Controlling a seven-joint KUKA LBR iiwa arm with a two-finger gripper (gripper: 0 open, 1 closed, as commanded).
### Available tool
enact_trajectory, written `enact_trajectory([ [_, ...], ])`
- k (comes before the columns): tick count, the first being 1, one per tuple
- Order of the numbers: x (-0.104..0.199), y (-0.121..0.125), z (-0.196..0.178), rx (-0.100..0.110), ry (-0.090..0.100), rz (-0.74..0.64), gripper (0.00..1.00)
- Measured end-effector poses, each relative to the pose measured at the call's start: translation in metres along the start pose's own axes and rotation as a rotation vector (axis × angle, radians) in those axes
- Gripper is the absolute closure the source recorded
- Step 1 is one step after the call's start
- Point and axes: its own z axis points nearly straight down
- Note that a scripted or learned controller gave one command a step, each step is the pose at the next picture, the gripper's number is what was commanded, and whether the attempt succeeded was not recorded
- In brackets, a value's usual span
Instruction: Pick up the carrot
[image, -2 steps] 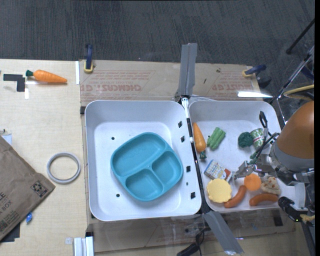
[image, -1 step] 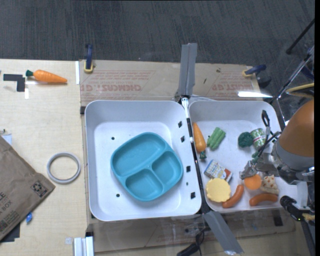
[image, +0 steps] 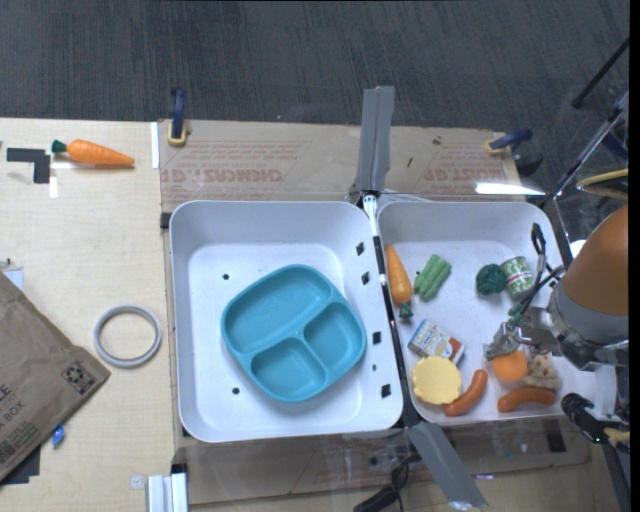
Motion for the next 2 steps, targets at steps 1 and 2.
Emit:
enact_trajectory([
  [1, 0.05, -0.008, 0.001, 0.002, 0.0, 0.356, 1.0],
  [2, 0.111, -0.018, -0.099, 0.003, -0.002, 0.189, 1.0],
])
